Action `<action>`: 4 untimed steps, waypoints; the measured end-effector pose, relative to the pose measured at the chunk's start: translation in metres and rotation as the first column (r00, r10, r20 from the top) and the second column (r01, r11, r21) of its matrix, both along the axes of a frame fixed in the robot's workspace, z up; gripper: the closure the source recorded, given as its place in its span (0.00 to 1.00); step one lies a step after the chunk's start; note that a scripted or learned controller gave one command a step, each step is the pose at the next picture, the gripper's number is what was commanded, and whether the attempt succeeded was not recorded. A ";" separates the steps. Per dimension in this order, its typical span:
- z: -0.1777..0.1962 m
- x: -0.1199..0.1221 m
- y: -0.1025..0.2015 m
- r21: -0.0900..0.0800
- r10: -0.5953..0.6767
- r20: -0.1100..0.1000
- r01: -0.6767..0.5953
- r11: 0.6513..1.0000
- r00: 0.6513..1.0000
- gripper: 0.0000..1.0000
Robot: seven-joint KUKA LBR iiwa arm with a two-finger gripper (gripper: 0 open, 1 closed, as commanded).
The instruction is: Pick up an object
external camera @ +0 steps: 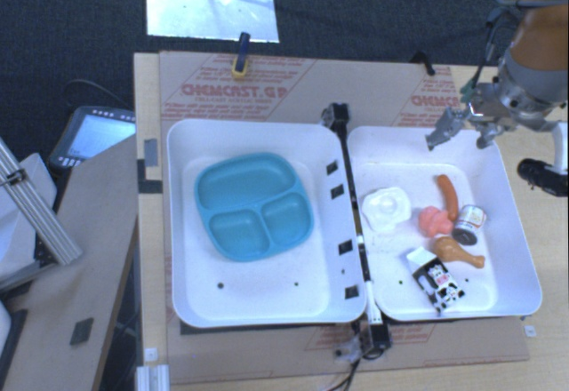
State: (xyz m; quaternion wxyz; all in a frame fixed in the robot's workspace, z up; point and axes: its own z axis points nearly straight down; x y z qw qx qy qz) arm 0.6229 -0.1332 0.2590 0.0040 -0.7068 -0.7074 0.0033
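The right bin (498, 203) holds several small items: a white fried-egg toy (385, 208), an orange sausage (447, 196), a pink lump (434, 221), a small tin can (468, 224), a brown drumstick (458, 251) and a black-and-white carton (436, 280). My gripper (464, 131) hangs over the bin's far edge, above and behind the sausage, open, with two grey fingers (442, 130) spread apart and nothing between them.
In the left bin (187, 291) lies a blue three-compartment plate (253, 204). A black divider with clips (348, 211) separates the bins. A yellow clamp (241, 65) sits on the cardboard behind, and a tablet (89, 140) rests off the bench's left side.
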 end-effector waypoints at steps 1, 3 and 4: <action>0.008 0.002 0.000 -0.002 0.002 0.012 -0.002 1.000 1.000 0.00; -0.114 0.005 0.006 0.000 0.001 0.008 -0.001 1.000 1.000 0.00; -0.172 -0.001 0.014 0.000 0.000 0.008 0.000 1.000 1.000 0.00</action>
